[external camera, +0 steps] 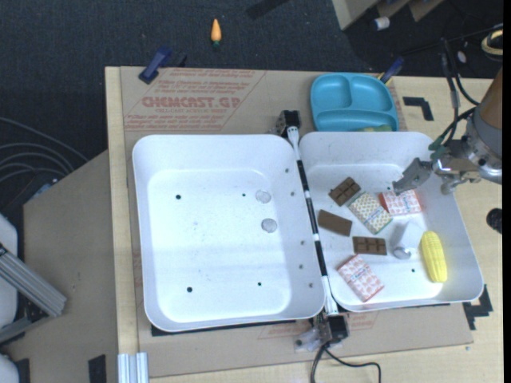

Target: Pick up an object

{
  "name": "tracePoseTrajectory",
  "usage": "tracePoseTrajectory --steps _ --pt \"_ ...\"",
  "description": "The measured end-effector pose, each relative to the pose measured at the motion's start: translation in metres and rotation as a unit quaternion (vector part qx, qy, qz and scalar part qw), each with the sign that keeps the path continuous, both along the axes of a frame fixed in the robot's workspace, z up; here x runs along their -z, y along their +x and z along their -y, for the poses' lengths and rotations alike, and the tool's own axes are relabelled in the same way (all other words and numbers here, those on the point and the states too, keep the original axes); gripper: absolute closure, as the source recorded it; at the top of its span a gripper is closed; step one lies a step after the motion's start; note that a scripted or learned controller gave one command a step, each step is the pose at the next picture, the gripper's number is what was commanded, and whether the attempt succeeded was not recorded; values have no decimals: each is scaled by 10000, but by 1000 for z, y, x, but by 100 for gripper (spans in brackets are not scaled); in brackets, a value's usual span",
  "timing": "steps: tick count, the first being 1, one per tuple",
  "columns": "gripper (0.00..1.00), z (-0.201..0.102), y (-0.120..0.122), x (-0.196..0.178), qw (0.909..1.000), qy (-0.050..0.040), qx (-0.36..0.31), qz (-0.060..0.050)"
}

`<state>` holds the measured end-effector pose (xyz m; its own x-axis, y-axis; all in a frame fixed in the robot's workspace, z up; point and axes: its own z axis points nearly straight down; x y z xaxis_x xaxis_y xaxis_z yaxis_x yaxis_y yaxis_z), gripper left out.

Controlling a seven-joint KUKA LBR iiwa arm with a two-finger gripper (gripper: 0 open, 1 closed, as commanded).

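glossy white plastic bins [215, 146], matt blue tray [354, 102]

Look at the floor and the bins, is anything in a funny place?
Yes. A little orange carrot-like thing lies alone on the dark floor above the bench, far from the bins. The toys, such as the corn and chocolate bars, are scattered in the right bin at odd angles.

Bright, even light from overhead. The two white bins [215, 158] look glary and nearly washed out, with faint shadows along their walls. The picture is soft; the fingers [409, 178] seem slightly blurred.
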<state>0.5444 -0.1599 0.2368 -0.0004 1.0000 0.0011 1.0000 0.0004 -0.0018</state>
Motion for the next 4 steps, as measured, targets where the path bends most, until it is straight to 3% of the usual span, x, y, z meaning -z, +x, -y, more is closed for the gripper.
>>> tracePoseTrajectory --steps 1,2,3,4 --pt "0 -11 17 138 10000 0 3 -1" --pt "0 -45 82 147 10000 -11 -11 66" --pt "100 -45 79 142 10000 -9 -3 24" --pt "0 -45 79 142 10000 -9 -2 22"
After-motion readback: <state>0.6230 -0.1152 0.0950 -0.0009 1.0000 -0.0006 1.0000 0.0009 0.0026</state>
